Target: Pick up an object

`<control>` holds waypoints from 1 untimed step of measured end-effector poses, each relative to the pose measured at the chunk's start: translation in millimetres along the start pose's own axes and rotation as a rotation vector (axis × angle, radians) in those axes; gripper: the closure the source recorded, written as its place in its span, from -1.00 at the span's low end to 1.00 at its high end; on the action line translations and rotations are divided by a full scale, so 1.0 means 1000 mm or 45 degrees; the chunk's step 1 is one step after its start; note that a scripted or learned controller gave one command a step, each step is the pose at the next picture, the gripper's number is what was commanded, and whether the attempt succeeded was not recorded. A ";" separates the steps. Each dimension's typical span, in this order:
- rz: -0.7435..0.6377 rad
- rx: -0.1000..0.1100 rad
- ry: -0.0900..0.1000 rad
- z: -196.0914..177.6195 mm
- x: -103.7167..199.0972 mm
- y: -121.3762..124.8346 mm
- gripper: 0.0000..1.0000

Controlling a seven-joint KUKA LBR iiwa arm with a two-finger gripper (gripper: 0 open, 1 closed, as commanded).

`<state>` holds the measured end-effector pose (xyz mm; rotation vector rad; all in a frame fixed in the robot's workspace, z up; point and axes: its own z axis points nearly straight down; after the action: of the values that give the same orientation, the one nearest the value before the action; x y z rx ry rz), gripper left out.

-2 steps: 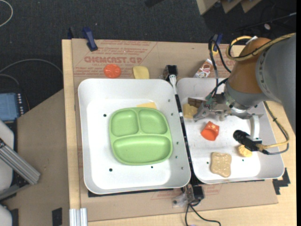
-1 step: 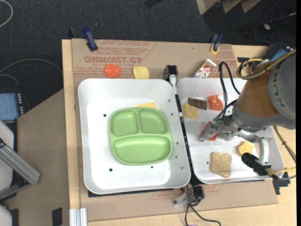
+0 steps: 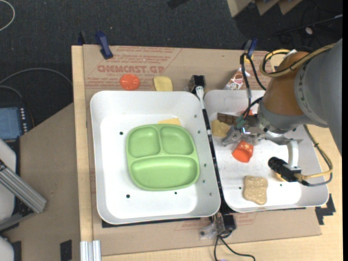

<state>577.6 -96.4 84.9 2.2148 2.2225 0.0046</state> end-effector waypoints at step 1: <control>0.010 0.014 0.002 0.000 -0.032 -0.049 -1.00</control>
<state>528.5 -128.8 84.3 2.2296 2.2195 -0.0059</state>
